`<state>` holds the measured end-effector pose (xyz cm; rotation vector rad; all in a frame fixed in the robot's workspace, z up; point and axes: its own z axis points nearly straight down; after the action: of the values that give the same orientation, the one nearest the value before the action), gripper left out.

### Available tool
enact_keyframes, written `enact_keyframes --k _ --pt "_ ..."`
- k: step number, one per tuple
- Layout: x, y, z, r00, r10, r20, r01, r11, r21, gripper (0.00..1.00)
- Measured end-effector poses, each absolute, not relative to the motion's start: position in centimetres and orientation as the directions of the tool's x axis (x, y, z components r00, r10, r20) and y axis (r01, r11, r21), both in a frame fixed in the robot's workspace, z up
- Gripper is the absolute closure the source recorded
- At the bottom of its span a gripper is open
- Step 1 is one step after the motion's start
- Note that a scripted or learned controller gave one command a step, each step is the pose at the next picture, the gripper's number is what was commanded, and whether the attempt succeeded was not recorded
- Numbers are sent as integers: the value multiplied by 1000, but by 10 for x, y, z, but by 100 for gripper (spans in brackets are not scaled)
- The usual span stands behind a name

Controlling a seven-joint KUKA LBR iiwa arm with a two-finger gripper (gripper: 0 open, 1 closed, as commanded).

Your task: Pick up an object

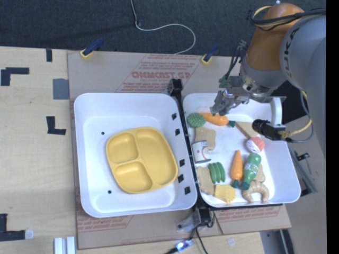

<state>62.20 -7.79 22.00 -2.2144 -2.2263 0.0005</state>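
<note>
My gripper [219,109] hangs over the far left part of the right bin [286,192], its fingertips just above an orange carrot with a green top [211,119]. Nothing shows between the fingers. Other toy foods lie in that bin: a second small carrot [237,165], a green ridged piece [216,171], a yellow corn piece [224,193], a green bottle [251,169], a tan croissant shape [256,191], a red and white piece [256,143] and a beige cracker [204,137].
The left bin [90,115] holds a yellow divided plate [141,159]. Black clips [175,86] join the bins along their shared wall. A white cable [164,28] lies on the dark surface behind the cardboard.
</note>
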Motion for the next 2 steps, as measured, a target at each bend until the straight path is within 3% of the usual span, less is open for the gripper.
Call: enact_keyframes --k 1,2 --pt "637 -23 234 -7 1000 2 1000 7 1 100" --pt "630 -30 216 -1 1000 -1 1000 1 -3 100"
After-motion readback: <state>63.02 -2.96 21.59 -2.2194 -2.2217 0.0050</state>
